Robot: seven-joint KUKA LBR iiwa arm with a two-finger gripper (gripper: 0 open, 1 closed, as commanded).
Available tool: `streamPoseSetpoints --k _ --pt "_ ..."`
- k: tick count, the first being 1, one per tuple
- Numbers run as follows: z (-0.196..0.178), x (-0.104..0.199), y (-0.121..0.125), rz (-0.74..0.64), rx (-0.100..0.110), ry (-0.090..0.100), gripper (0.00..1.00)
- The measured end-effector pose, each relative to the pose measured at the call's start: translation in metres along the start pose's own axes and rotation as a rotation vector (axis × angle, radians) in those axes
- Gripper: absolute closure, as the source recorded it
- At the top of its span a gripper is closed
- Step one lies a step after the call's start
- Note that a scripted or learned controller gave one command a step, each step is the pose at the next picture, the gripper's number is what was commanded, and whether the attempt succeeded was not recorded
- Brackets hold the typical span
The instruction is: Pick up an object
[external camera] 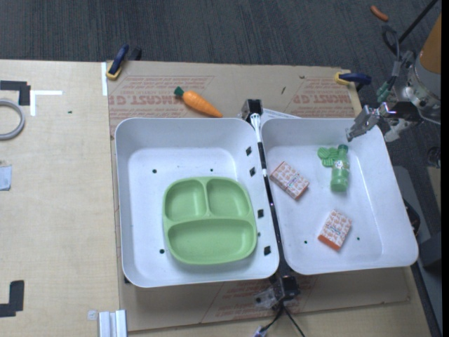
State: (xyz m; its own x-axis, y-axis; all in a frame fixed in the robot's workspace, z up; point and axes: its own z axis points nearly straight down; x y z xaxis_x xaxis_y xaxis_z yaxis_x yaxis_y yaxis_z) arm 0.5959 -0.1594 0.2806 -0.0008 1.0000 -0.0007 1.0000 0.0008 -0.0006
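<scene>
The right bin (pixel 393 209) holds a green bottle-like toy (pixel 339 170) near its back, a pinkish patterned block (pixel 290 180) to the toy's left, and an orange-edged patterned block (pixel 335 229) nearer the front. My gripper (pixel 365 123) hangs over the bin's back right corner, above and to the right of the green toy. Nothing shows between its fingers. Their spread is too small to judge.
The left bin (pixel 133 188) holds a green divided plate (pixel 209 220). A toy carrot (pixel 197 102) lies on the cardboard behind the bins. Clamps (pixel 118 61) sit at the cardboard's back corners. A ring of tape (pixel 8 119) rests at far left.
</scene>
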Motion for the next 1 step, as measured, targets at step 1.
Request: streamPoseSetpoints --k 1 --pt "0.1629 -0.002 0.0231 0.32 0.003 0.002 0.0"
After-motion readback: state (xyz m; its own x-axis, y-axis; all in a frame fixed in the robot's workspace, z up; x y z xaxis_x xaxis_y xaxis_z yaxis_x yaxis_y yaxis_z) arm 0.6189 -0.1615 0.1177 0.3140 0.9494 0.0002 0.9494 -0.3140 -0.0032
